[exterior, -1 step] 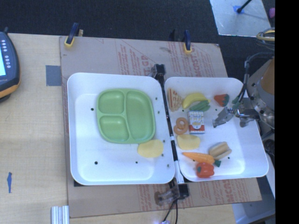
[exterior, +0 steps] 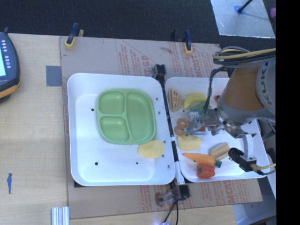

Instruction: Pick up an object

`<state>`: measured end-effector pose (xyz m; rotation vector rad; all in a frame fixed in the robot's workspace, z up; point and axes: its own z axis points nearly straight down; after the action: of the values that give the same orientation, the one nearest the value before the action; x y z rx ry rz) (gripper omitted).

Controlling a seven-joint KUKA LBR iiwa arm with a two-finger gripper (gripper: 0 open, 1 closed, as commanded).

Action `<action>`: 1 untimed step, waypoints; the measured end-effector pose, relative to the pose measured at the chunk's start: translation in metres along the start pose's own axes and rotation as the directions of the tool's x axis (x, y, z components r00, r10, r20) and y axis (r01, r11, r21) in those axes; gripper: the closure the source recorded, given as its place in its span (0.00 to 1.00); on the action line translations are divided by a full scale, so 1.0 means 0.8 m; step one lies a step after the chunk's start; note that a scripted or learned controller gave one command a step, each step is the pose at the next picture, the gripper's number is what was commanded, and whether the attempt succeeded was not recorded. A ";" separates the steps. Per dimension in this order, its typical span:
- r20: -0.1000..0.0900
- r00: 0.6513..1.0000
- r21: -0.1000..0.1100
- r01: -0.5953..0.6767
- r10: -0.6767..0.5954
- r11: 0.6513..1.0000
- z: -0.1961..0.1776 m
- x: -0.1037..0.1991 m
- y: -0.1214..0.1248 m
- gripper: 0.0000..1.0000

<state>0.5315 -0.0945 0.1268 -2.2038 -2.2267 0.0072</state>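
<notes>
The right bin (exterior: 262,146) holds several toy foods: a ridged tan wedge (exterior: 175,99), a yellow piece (exterior: 193,100), a pretzel ring (exterior: 181,123), a pale yellow slice (exterior: 189,143), an orange carrot (exterior: 200,158), a red tomato (exterior: 205,171) and a tan bread roll (exterior: 219,150). My gripper (exterior: 195,124) hangs low over the middle of this bin, just right of the pretzel ring and above the pale slice. Nothing shows held in it. The arm's orange band (exterior: 241,89) hides the bin's right rear part.
The left bin (exterior: 82,139) holds a green divided plate (exterior: 126,116) and a pale yellow slice (exterior: 151,149) near its right wall. Clamps (exterior: 160,71) (exterior: 177,191) sit on the seam between the bins. A black cable fitting (exterior: 243,161) lies over the right bin's front.
</notes>
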 end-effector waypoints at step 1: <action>0.002 1.000 -0.005 -0.003 0.003 1.000 0.043 -0.005 0.022 0.00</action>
<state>0.5490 -0.0982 0.0919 -2.2106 -2.2266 0.0039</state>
